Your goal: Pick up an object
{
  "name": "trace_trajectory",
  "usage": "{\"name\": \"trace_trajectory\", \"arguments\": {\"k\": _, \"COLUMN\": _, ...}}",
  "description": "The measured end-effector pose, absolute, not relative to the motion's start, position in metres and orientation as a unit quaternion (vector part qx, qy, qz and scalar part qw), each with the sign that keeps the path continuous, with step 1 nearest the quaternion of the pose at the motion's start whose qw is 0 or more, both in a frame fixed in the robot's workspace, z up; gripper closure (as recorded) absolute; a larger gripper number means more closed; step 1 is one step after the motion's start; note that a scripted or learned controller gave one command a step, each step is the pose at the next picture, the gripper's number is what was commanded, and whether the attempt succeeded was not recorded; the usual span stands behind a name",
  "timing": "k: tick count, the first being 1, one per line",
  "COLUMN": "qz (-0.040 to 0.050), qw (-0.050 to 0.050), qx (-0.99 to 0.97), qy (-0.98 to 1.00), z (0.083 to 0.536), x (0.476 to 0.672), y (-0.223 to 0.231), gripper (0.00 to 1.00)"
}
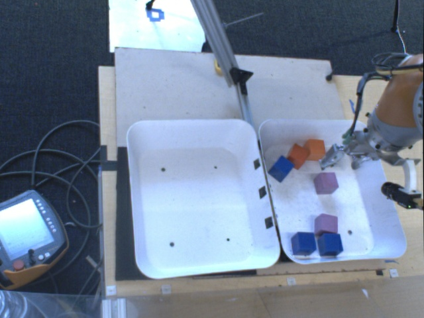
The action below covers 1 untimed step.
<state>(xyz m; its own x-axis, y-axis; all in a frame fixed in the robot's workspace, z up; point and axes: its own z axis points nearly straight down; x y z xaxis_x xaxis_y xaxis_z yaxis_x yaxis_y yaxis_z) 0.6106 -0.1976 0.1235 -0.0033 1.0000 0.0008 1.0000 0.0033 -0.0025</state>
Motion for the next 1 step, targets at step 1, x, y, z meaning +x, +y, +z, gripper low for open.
{"name": "trace_trajectory", "arguments": {"k": 1, "qz": -0.0013, "qw": -0.003, "qx": -0.705, "qy": -0.709, "z": 0.1388, "x": 0.6131, "y": -0.1988, "gripper": 1.0}}
